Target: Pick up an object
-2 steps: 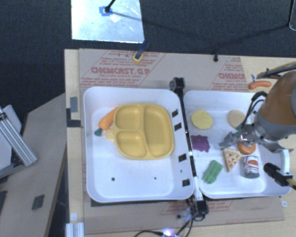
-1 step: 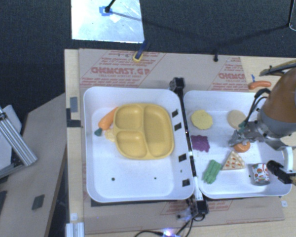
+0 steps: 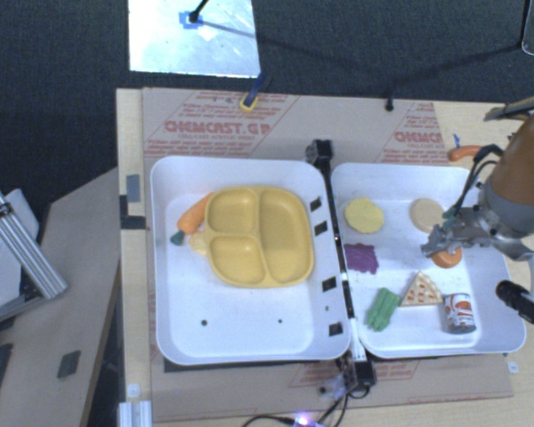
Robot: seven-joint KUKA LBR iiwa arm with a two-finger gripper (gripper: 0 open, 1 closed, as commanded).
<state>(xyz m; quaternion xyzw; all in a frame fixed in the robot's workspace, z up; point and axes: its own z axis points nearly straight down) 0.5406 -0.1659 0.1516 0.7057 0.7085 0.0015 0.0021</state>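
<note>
Gripper (image 3: 443, 241) hovering in the right bin (image 3: 400, 172)
It is sitting over an orange piece (image 3: 447, 258); whether its fingers are spread is unclear.

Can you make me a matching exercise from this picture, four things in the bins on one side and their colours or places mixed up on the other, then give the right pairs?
Things:
1. carrot
2. divided plate
3. small can
4. pizza slice

Descriptions:
A. yellow, in the middle of the left bin
B. triangular, between the green piece and the can
C. orange, lying against the plate's left edge
D. standing at the near right corner of the right bin

Pairs: 1-C, 2-A, 3-D, 4-B
</note>
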